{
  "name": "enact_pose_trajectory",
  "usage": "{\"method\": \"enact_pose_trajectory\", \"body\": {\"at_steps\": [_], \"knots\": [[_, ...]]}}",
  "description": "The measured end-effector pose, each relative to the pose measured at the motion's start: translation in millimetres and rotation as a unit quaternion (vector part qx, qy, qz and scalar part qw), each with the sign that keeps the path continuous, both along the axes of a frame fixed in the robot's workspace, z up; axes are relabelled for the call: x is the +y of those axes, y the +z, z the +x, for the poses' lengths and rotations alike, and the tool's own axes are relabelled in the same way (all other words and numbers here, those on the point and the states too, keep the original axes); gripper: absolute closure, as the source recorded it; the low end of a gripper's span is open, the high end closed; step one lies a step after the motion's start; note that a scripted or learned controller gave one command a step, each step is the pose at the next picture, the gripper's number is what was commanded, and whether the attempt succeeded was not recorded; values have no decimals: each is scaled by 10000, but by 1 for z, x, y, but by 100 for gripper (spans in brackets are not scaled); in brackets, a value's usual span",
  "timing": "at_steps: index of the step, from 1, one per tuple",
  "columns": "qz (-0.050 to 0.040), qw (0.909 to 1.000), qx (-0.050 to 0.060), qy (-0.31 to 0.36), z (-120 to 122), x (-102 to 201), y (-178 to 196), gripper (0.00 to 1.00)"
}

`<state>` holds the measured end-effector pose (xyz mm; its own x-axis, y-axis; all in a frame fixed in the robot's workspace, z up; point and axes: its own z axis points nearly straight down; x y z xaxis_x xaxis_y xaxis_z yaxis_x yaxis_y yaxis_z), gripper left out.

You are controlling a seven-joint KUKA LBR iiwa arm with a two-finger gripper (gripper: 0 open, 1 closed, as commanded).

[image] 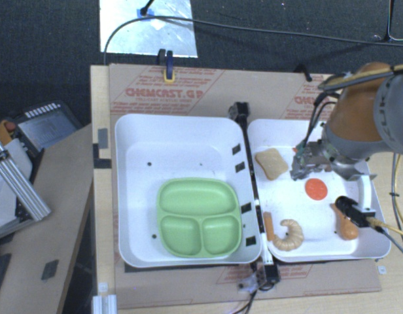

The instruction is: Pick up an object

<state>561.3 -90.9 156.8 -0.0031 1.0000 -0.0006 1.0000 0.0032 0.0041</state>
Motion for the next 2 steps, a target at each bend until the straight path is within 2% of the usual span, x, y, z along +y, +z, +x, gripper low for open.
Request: {"method": "enact_pose_trajectory", "body": {"at_steps": [1,2], "knots": [[-2,10000,-11,3,2,0,54,100],[6,10000,7,18,15,49,67,100]]}}
